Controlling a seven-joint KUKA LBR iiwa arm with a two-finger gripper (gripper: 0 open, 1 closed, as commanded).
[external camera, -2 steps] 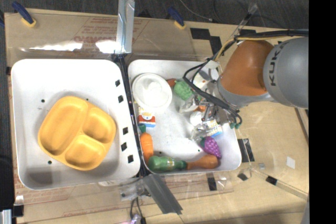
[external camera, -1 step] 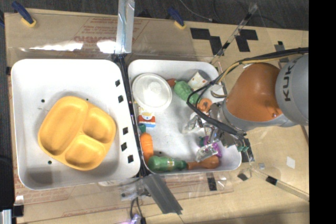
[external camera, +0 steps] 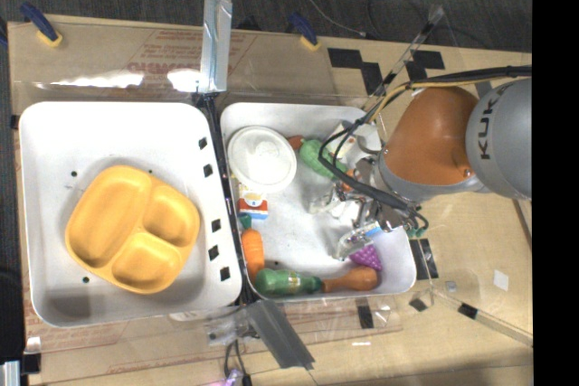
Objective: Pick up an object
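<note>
though crowded along its near wall, right bin (external camera: 271, 115) kept open floor at centre. noted there: white bowl (external camera: 262, 155), green bottle (external camera: 288, 283), carrot (external camera: 252, 250), purple grapes (external camera: 365, 257). left bin (external camera: 54, 117) held yellow divided tray (external camera: 133, 228), free margin all round. gripper (external camera: 360, 223) low near the grapes; claw state could not be told.

Two bins side by side on the bench (external camera: 109, 41). In the left bin (external camera: 36, 194) — a sectioned tray (external camera: 133, 229). In the right bin (external camera: 289, 221) — a lidded cup (external camera: 262, 156) at the back left, toy vegetables (external camera: 312, 281) along the front wall, a grape bunch (external camera: 365, 256) front right, under the arm (external camera: 434, 145).
</note>
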